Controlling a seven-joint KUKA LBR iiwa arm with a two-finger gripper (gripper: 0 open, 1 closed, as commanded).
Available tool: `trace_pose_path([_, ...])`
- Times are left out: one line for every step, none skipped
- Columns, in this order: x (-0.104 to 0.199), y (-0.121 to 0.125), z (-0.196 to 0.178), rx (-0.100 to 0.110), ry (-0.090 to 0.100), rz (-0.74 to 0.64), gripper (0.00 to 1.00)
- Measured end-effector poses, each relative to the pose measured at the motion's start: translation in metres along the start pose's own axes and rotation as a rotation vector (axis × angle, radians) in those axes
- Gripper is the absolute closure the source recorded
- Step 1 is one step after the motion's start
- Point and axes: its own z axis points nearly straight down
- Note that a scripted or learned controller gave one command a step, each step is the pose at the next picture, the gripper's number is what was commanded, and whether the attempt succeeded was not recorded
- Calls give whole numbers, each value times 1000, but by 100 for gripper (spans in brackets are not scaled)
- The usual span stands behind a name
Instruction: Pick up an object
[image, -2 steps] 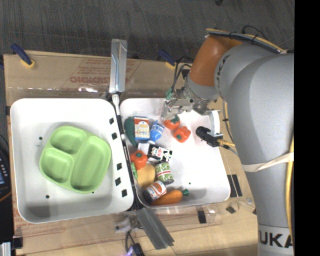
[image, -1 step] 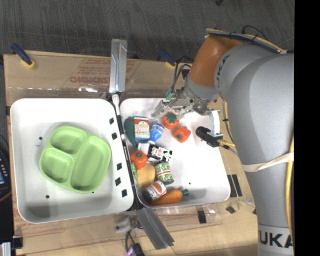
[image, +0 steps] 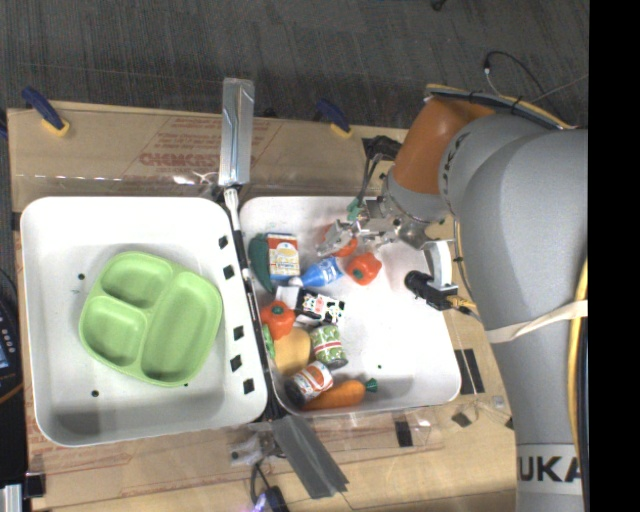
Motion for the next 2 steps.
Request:
trace_pose_path([1,1,-11,0,0,-6,100])
trace_pose_path([15,2,-101,-6,-2,133,100])
